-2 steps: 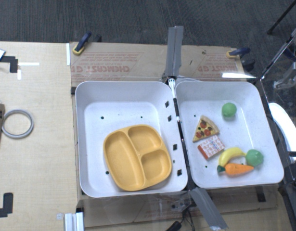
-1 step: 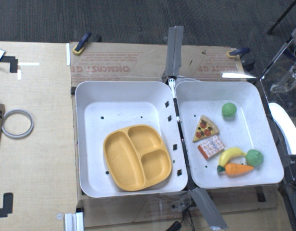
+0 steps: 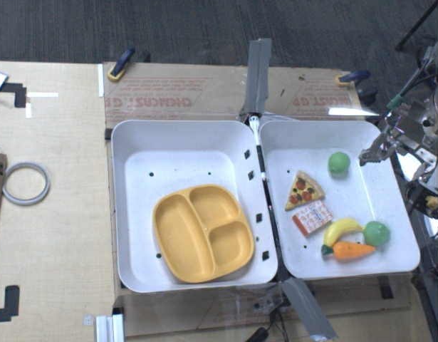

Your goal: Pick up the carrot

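The carrot (image 3: 352, 251) is orange with a green stub and lies flat near the front right corner of the right bin (image 3: 389, 266). It touches a yellow banana (image 3: 342, 229) just behind it and sits next to a green round fruit (image 3: 376, 233). My gripper (image 3: 368, 157) hangs over the bin's far right side, well behind the carrot and to the right of a green ball (image 3: 339, 163). Nothing shows in its grasp.
A pizza slice (image 3: 304, 189) and a red-and-white packet (image 3: 312, 217) lie in the middle of the right bin. The left bin (image 3: 133, 155) holds a yellow divided plate (image 3: 203, 232). A tape roll (image 3: 23, 183) rests on the bench at far left.
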Controlling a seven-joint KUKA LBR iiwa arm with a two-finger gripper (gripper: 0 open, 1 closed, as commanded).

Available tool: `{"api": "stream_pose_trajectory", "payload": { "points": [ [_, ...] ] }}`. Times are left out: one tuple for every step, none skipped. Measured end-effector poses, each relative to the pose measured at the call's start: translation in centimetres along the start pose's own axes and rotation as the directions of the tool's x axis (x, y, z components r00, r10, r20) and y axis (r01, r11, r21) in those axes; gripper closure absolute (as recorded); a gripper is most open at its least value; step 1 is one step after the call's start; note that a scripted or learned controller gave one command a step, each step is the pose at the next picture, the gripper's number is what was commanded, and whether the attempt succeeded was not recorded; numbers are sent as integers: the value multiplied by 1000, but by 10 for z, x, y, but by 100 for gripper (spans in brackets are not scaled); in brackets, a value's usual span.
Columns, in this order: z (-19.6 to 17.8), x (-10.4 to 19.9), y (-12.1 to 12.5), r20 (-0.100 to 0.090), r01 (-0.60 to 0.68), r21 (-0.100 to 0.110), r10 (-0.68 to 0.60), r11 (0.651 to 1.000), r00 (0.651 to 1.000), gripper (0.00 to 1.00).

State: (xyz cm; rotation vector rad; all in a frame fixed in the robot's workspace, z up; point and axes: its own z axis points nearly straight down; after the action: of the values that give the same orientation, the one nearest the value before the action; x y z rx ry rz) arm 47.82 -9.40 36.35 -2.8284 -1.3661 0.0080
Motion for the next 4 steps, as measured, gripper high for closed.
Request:
{"api": "stream_pose_trajectory", "payload": {
  "points": [
    [-74,29,-23,-1,-214,-2,214,977,977,0],
    [-78,37,-29,-3,-509,-1,509,861,861,0],
    [-78,27,-21,-2,-626,-1,626,779,779,0],
    [-78,21,-17,-2,-645,-1,645,764,764,0]
  ]
}}
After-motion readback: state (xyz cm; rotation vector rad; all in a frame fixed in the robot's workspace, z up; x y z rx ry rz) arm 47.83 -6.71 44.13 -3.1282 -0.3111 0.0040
